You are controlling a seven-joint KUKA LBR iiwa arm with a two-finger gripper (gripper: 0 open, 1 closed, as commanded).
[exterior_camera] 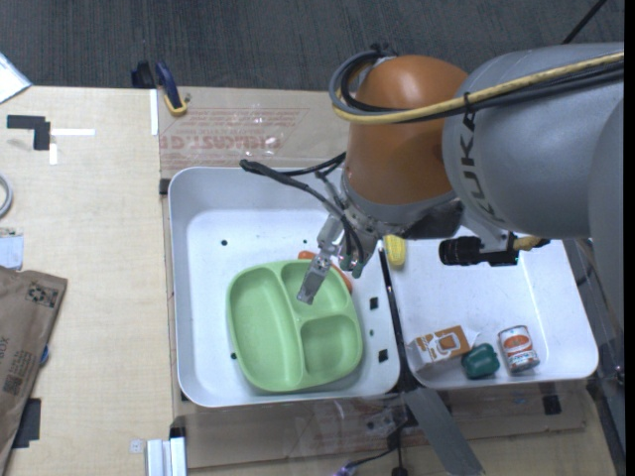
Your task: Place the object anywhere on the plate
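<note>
A light green plate (288,330) with three compartments lies in the left white bin (198,266), toward its front right. My gripper (327,269) hangs over the plate's far right compartment, low above it. A small orange object (340,274) shows right at the gripper, over the plate's far rim; most of it is hidden by the gripper, and I cannot tell whether it is held or resting there. The arm's orange band and grey body cover the bin's far right corner.
The right bin (556,296) holds a yellow item (396,252) by its left wall, and a small orange-and-white carton (441,346), a green object (481,362) and a small can (518,349) along its front. Brown cardboard (248,127) lies behind the left bin.
</note>
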